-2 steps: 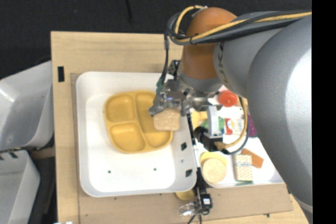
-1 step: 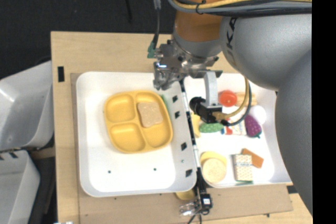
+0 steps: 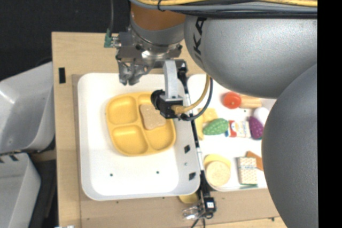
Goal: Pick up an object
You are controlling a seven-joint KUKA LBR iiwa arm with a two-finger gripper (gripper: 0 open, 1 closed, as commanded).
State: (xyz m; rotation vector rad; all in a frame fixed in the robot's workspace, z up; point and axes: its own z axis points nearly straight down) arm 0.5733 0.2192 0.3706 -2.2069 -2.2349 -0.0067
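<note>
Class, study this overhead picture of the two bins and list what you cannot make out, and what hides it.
- Right bin: its right part is hidden by the grey arm in the camera view.
- Hand: dark and small above the yellow tray; whether it is open cannot be told.
- Purple item: partly covered by the arm.
- Patterned box: its print is too small to read.
- Yellow object below the left bin: mostly hidden by the bin's rim.

One fixed camera looks down at a slant on the counter (image 3: 67,56) and both white bins (image 3: 96,168), close in; the arm (image 3: 251,34) enters from the right.
</note>
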